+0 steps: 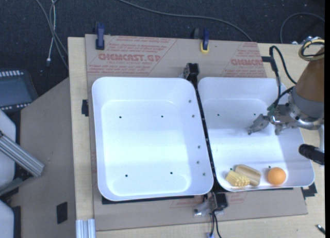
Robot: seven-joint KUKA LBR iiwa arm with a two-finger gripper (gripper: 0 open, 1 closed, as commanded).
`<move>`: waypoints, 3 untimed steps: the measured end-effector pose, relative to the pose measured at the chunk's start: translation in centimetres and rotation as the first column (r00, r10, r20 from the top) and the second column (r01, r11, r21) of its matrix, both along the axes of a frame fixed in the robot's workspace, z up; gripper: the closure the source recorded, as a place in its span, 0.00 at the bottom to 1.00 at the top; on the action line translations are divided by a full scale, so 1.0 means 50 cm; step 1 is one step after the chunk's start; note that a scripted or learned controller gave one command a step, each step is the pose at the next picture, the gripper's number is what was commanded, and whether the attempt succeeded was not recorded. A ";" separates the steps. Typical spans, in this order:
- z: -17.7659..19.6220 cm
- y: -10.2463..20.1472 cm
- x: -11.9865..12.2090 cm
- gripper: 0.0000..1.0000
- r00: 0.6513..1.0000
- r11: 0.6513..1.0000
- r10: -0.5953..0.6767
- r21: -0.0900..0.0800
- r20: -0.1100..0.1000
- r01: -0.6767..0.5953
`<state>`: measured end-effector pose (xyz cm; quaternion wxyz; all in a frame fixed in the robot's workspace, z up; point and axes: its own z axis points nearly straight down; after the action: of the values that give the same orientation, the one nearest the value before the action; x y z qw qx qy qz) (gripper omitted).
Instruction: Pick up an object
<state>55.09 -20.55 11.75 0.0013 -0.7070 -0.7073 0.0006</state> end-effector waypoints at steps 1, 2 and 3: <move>-0.062 0.001 -0.001 0.00 1.000 1.000 0.000 0.000 0.000 0.000; -0.037 0.000 0.001 1.00 1.000 1.000 0.000 -0.001 0.004 0.000; 0.049 0.008 0.000 1.00 1.000 1.000 0.000 -0.002 0.007 0.000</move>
<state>55.09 -20.14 14.19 -0.0019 -0.7069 -0.7073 -0.0010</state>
